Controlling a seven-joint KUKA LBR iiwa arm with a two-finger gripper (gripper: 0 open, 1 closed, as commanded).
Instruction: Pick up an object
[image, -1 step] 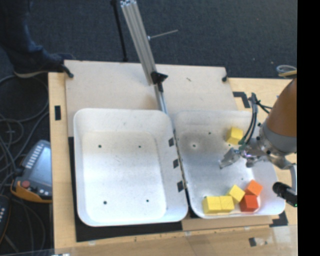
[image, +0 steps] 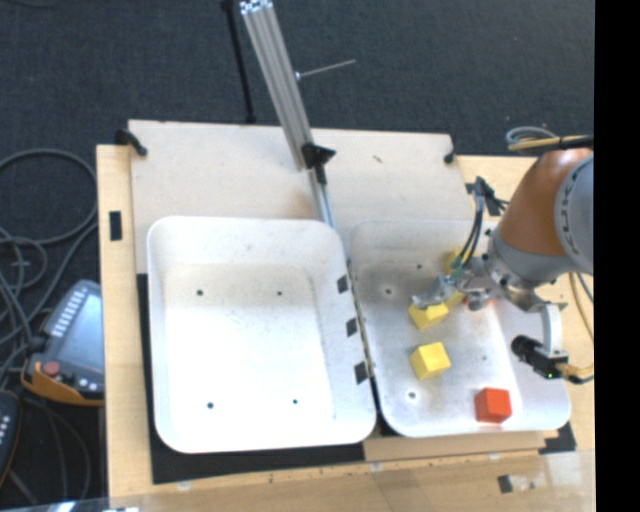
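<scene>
Three small blocks lie in the right bin (image: 395, 250). One yellow block (image: 428, 315) sits near the bin's middle, a second yellow cube (image: 431, 359) lies just below it, and a red cube (image: 492, 404) rests near the front right corner. My gripper (image: 446, 294) hangs low over the bin, right at the upper edge of the first yellow block and seemingly touching it. A bit of yellow (image: 455, 262) also shows just behind the gripper, partly hidden by the wrist. The grey arm with its orange band (image: 540, 205) comes in from the right.
The left bin (image: 250, 240) lies beside the right one, with a raised rim between them. A slanted metal post (image: 290, 95) rises behind the bins. Cables and a handheld pendant (image: 70, 340) lie on the floor at left.
</scene>
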